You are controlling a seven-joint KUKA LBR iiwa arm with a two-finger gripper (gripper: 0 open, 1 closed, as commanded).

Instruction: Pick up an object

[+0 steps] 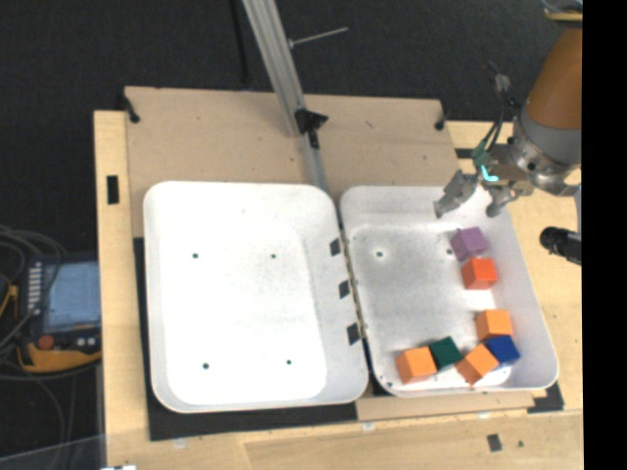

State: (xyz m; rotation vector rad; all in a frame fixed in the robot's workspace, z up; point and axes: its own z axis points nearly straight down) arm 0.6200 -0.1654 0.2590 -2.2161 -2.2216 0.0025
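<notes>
Hovering at the right bin's (390, 213) one-o'clock corner, the gripper (477, 197) spreads its fingers wide, holding nothing. A purple block (469, 241) lies just at its six o'clock, an orange block (479, 272) beyond.

Robotics lab: plywood bench (245, 135), two white bins (157, 262), metal camera mast (279, 57), loose cables (20, 253).

wooden bench (113, 292) — two white bins (245, 292), side by side

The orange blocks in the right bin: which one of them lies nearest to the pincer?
The orange block just below the purple block, closest to the pincer. The other orange blocks lie lower, toward the bin's bottom edge.
</notes>
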